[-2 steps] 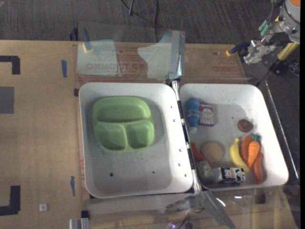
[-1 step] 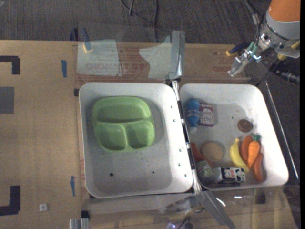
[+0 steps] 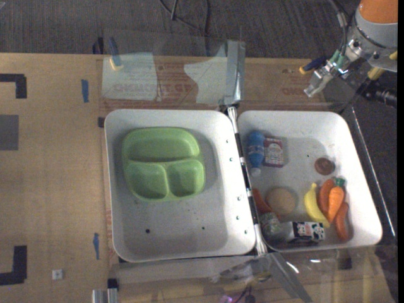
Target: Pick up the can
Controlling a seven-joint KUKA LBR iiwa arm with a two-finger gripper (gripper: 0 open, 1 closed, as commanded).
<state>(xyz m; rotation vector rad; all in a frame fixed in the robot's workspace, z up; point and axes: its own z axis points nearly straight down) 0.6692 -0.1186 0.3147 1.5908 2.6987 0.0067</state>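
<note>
Feed looked evenly lit from overhead, no hard shadows, just soft dark rims under the white bins [image 3: 120,169]. I saw glare on the clear panels [image 3: 189,74] at top & bottom edges. Pic was soft & grainy overall, colours a bit washed, small items in right bin blurry.

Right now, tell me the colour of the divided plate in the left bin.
Light green. The plate shows best in the camera view, lying in the left bin.
</note>
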